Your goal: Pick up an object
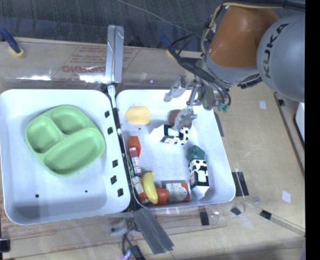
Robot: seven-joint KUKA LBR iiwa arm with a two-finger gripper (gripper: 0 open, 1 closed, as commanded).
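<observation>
Overhead, two white bins are seen side by side on the bench. The left bin (19, 199) holds a green divided plate (65, 138), lying flat toward the far half.

The right bin (224, 172) carries the clutter:
- a yellow rounded piece (138, 115) near the far left corner;
- a brown lump (175, 116) with a black-and-white patterned block (174, 135) touching its near side;
- a dark green item (196, 153) by the right wall, with a second black-and-white patterned piece (199, 174) just below it;
- an orange-red packet (134, 146) along the left wall;
- a banana (150, 188) at the near left, tilted, beside a red can (176, 192) lying on its side.

The arm is reached in from the right, its orange band high above the bin's far right corner. The gripper (187, 114) is hung just beside the brown lump, at its right edge. Whether the claw is apart or together cannot be told; the tips are blurred against the lump. No object is seen lifted clear of the bin floor.
</observation>
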